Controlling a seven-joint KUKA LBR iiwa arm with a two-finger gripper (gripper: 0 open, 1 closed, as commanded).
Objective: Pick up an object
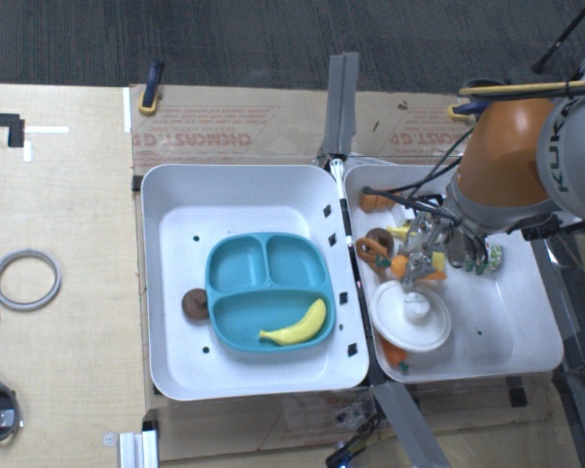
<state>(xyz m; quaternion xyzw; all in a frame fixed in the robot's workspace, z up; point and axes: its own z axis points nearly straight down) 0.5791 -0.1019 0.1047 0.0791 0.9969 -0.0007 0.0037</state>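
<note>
The claw point(424, 256) hangs low over the toys point(382, 247) in the right bin point(526, 344), seemingly to grab one, though its grip I cannot tell.

Left white bin point(166, 359): middle taken by teal divided plastic plate point(269, 291) w/ yellow banana point(297, 326) in its lower section; small brown round thing point(195, 304) just beside plate's left edge. Free floor along bin's top strip & bottom left corner. Right white bin point(526, 344): left half crowded, w/ white round lidded bowl point(410, 317), orange & brown small toys point(378, 246) above it, hand point(421, 257) low over them. Lower right of that bin is bare. Grey arm w/ orange band point(512, 159) blocks bin's upper right.
</note>
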